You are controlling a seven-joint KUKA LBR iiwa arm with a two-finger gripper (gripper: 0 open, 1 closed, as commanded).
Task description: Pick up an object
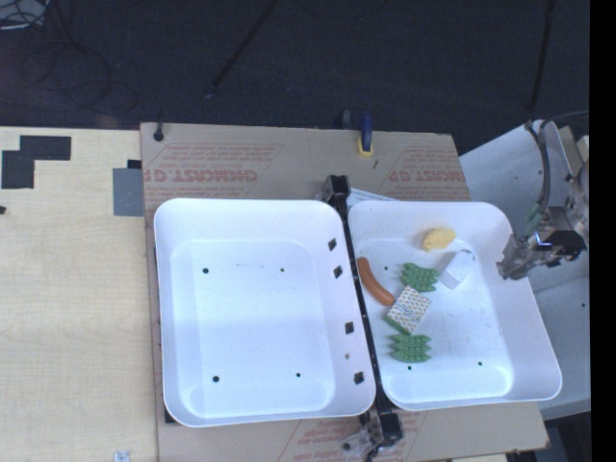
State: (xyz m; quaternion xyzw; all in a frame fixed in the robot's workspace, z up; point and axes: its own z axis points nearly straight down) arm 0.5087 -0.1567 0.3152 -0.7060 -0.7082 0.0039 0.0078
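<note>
Clutter sits in the right bin [525, 354], gathered toward its left wall: an orange sausage-shaped piece [375, 281] lying on a slant, a checkered block [410, 308] just below it, two green knobbly pieces, one [419, 277] at about twelve o'clock of the block and one [411, 347] at six, a yellow lump [439, 238] further up at one o'clock, and a pale, nearly see-through thing [455, 269] at two o'clock. The left bin [183, 258] is smooth white plastic with dark dots in the floor.

All of these look like light toy pieces, and I'd guess little force is needed. The sausage seems the kindest target: long, narrow and rounded, so pinching across its middle should suit two fingers, though a glossy skin could slip. The block looks firmer, with flat sides. The green ones appear bumpy, perhaps soft.

The gripper [515, 263] hangs at the bin's right rim, about three o'clock from the pile, well apart from everything. Whether it is spread or closed, I cannot tell from here.
</note>
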